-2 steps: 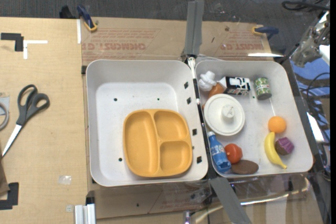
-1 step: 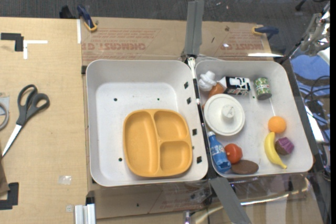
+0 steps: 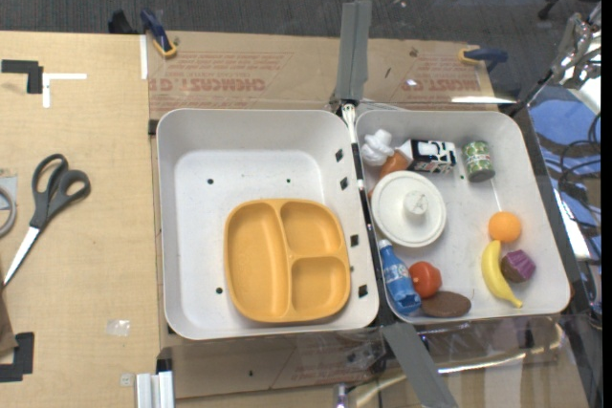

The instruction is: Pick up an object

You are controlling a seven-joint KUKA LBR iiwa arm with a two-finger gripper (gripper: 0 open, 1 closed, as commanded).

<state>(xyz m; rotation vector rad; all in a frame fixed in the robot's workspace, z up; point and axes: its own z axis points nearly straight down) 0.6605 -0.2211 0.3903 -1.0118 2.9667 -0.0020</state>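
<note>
2 white bins: left bin [image 3: 182, 205] w/ 1 yellow divided tray [image 3: 287, 260]. Right bin [image 3: 535, 196], clockwise: 1 green can [image 3: 478, 160] at 1, 1 orange [image 3: 504, 226] at 3, 1 banana [image 3: 497, 274] at 5, 1 blue bottle [image 3: 397, 277] at 7, 1 white lid [image 3: 409, 208] centre. 1 pair of scissors [image 3: 48, 196] on bench, far left.

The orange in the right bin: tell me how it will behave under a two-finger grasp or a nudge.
The orange looks round and smooth, so it will probably roll if nudged and may slip from a pinch off its middle. It likely feels firm. The banana just below might stop a roll that way.
</note>
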